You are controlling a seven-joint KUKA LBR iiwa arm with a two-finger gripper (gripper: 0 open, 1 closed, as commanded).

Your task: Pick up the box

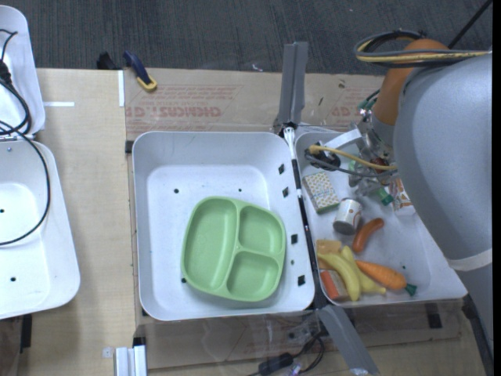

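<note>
Two shallow white bins sit side by side on the desk. The left bin, in the middle of the frame, holds a green divided plate with three compartments, lying flat toward the bin's lower half.

The right bin is crowded. The box, small with a checked pattern on its face, lies in the upper left part of this bin, close to the wall shared with the other bin. Just below and right of it is a small can tipped on its side, and beside that a reddish sausage lying at a slant. Toward the lower edge of the bin a banana rests beside a carrot, the two touching or nearly so. Another small carton peeks out at the bin's right side, partly under the arm.

The grey arm fills the upper right of the frame and reaches down over the upper part of the right bin. Its pincer hangs above and to the right of the box, amid cables; I cannot tell how far apart it is spread, and I see nothing gripped in it.
</note>
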